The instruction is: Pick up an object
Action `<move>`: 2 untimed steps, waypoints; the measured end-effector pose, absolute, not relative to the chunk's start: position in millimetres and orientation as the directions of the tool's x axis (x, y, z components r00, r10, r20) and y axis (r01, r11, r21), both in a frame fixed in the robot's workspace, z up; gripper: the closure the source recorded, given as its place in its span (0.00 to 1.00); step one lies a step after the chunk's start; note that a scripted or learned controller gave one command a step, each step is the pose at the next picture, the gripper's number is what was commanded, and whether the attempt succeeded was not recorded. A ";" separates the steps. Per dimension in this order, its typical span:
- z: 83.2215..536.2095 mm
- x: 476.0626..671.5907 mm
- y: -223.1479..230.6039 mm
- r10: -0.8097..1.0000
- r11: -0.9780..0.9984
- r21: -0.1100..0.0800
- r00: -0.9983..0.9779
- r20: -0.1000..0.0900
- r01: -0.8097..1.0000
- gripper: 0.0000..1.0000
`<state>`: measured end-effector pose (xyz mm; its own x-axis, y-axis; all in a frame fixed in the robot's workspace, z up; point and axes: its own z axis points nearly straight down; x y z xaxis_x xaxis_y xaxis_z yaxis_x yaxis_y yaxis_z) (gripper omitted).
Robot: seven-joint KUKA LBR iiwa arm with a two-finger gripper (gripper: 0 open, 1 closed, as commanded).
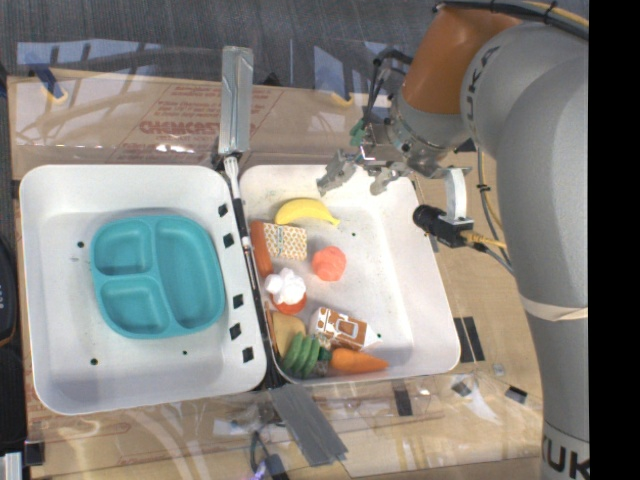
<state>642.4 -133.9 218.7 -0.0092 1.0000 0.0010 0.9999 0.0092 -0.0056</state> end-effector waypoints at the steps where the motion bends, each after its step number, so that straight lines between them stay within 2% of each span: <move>1: 97.0 629.1 -115.9 0.991 0.130 0.006 -0.130 -0.002 0.991 0.00; 2: 98.3 601.0 -134.5 0.982 0.187 0.012 -0.187 -0.001 0.982 0.00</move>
<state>601.0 -134.5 98.3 -0.1869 0.9824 -0.0013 0.9823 0.1869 0.0118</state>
